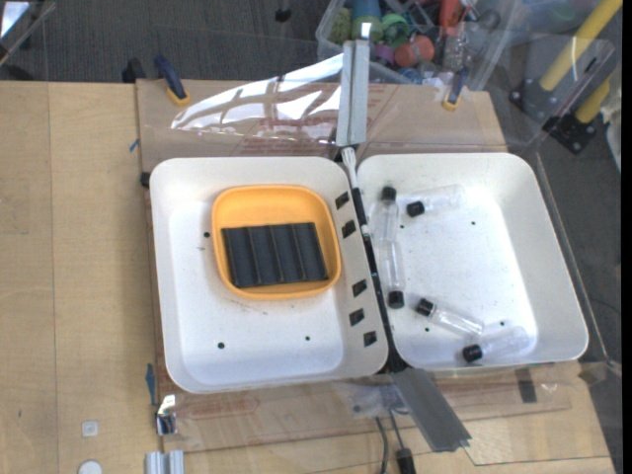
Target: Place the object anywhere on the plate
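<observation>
An orange, rounded-square plate (276, 197) rests in the left white bin (188, 304), slightly toward its back. A black ridged rectangular object (274, 254) lies flat on the plate and covers most of its floor. Its long side runs left to right, and its front edge reaches the plate's front rim.
In the right bin (528, 225) lie several clear tubes with black caps (449, 316), along its left wall and near its front. A metal bar (354, 87) stands behind the seam between the bins. A clear box of coloured toys (425, 18) sits at the back.
</observation>
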{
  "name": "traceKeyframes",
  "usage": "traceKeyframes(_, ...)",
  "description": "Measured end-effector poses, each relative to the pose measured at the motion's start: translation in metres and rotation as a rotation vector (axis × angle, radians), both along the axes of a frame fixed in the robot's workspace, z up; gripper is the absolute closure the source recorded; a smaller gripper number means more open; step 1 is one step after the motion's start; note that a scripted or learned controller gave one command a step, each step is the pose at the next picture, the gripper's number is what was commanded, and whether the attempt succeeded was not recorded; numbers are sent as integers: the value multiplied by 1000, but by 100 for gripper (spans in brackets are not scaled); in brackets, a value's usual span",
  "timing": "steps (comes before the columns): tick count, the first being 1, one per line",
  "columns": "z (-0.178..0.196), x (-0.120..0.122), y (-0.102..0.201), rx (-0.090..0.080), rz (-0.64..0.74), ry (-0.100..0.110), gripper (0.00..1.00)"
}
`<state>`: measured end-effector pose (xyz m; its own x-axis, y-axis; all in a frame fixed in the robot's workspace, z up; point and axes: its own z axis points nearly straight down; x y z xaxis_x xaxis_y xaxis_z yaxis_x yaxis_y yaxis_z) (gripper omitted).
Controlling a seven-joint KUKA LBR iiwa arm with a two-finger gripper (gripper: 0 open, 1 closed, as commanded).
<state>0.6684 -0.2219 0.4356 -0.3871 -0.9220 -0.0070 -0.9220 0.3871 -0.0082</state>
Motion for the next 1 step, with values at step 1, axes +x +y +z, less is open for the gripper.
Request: traceKeyframes(1, 0, 0, 0, -3, 404, 0, 100)
